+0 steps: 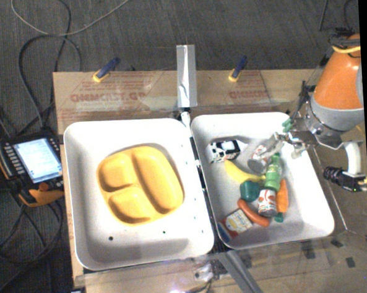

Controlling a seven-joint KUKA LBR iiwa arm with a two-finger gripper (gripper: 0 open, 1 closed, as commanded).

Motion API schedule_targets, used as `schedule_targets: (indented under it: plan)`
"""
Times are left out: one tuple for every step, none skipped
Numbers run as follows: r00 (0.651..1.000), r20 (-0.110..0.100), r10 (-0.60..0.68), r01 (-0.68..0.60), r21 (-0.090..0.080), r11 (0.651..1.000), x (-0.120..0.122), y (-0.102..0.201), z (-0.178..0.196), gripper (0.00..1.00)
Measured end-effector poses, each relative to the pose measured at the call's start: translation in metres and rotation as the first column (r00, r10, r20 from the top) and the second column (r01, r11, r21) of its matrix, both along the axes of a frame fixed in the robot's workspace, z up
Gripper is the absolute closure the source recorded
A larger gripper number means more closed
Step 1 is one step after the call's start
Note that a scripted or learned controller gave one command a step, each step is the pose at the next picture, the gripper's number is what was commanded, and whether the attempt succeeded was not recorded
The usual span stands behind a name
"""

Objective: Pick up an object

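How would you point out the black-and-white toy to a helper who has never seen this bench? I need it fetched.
Start at the right-hand white bin, the one holding a heap of small things. Look at its far left corner, next to the divider between the bins, just above the banana. The toy cow there is the one black-and-white patched thing; its neighbours are yellow, green, orange or red.

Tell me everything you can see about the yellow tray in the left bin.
The yellow tray looks like moulded plastic, glossy, with rounded corners and three compartments: one long on its right, two smaller on its left. It lies flat, slightly rotated, near the middle of the left bin, resting on the bin floor. Nothing sits in it.
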State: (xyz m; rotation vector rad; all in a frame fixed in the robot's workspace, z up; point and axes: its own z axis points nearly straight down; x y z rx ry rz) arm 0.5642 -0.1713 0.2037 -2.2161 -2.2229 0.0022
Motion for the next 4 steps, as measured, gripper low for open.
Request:
schedule_targets:
  plan:
    - [0.996,0.004,0.088,-0.088,0.001,0.996,-0.008,-0.040,-0.109,0.00]
    - [0.976,0.011,0.217,-0.217,-0.012,0.976,0.018,-0.020,-0.113,0.00]
    - [0.976,0.017,0.218,-0.217,-0.012,0.976,0.019,-0.019,-0.103,1.00]
    - [0.970,0.002,0.243,-0.243,-0.002,0.970,0.042,0.049,-0.008,1.00]
